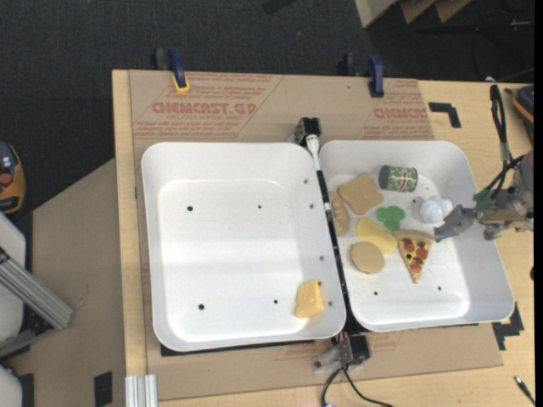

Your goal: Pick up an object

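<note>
Camera view has the gripper (448,225) reaching in low from the right over the right bin (475,308); whether it grips anything cannot be told. Just beside it lie a white lump (433,209) and a flat pizza slice (414,255). Farther off sit a green can (398,177), tan bread (361,194) and, in the left bin (170,227), a yellow wedge (310,299).

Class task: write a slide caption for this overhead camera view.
Gripper reaches into the right bin beside toy foods; a yellow cheese wedge lies in the left bin.
</note>
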Robot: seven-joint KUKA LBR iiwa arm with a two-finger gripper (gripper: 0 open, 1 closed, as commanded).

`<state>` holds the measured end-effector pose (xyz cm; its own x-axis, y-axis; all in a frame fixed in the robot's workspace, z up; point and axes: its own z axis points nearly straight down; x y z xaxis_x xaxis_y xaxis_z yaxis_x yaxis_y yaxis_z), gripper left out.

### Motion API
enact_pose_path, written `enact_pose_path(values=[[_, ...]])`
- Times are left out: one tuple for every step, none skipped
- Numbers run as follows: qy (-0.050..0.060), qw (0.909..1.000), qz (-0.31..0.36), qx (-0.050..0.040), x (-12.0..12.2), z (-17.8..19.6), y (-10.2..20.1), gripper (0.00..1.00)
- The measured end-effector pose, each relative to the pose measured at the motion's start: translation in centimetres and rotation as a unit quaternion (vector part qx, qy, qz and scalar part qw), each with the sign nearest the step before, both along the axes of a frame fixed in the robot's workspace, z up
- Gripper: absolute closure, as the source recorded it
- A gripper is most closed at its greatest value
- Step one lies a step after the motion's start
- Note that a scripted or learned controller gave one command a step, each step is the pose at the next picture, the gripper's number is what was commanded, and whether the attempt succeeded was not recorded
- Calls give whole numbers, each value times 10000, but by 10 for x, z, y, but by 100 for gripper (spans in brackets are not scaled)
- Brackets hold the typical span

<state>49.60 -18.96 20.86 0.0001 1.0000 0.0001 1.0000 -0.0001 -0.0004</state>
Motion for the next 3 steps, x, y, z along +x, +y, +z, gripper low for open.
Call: enact_pose_path(values=[[28, 10000, -5, 14, -8, -130, 9, 0], [-14, 10000, -7, -10, -7, -114, 7, 100], [-34, 10000, 25, -5, -1, -25, 55, 100]])
